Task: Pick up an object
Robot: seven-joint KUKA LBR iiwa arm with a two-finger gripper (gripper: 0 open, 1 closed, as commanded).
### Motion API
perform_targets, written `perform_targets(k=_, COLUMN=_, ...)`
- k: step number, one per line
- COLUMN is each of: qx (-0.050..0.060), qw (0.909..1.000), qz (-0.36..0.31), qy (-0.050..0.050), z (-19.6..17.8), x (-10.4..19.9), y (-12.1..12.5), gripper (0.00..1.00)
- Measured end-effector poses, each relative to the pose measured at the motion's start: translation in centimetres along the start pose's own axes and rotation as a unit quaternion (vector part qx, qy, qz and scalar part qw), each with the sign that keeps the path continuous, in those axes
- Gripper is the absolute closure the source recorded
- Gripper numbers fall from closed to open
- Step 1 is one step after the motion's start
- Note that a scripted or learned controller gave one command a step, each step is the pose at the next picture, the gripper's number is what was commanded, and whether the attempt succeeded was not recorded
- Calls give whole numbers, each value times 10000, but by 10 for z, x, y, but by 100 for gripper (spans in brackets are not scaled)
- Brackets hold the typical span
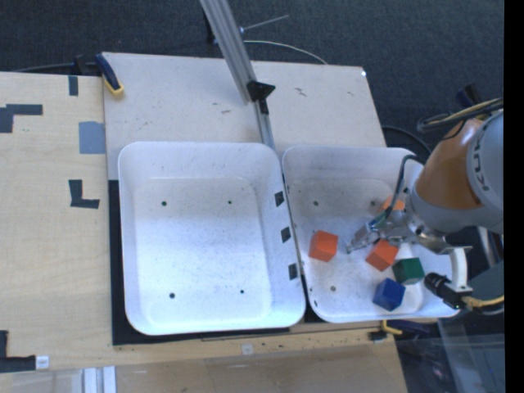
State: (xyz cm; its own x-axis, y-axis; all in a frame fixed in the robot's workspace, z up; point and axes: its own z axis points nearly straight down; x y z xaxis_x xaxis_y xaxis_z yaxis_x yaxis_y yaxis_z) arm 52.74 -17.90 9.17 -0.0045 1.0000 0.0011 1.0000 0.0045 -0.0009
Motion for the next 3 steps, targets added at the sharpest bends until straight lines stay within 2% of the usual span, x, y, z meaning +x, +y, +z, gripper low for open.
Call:
perform_targets(k=1, qx=13, qw=10000, qz=26, qy=-7, z=0, x=-15, y=-14, gripper=0)
perform_targets(k=2, qx=15, qw=10000, qz=16, qy=3, z=-9, x=-13, y=-14, gripper=100)
perform_targets(k=3, qx=-64, qw=10000, qz=12, qy=-18, z=-7, x=-12, y=-15, gripper=100)
